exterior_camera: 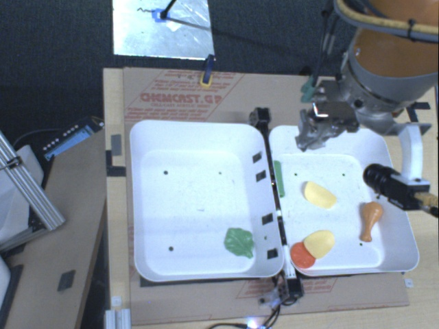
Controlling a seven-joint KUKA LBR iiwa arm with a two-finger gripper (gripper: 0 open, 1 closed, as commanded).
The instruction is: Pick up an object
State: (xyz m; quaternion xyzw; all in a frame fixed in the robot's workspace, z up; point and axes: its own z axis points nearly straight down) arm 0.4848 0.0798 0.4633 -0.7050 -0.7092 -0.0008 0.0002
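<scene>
Brown cardboard (180,96) under two white bins (199,142) says "CHEMCAST". At two o'clock, I cannot tell the gripper's (314,137) state.

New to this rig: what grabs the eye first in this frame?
The big grey and orange arm at top right, its end effector hanging above the right bin's far edge. Next, the bright toys there: two yellow pieces, a red one, an orange drumstick. A green lump sits alone in the left bin.

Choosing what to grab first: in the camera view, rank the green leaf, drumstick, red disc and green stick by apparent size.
1. Green leaf
2. Drumstick
3. Green stick, close to the drumstick, unsure
4. Red disc, partly covered
</scene>
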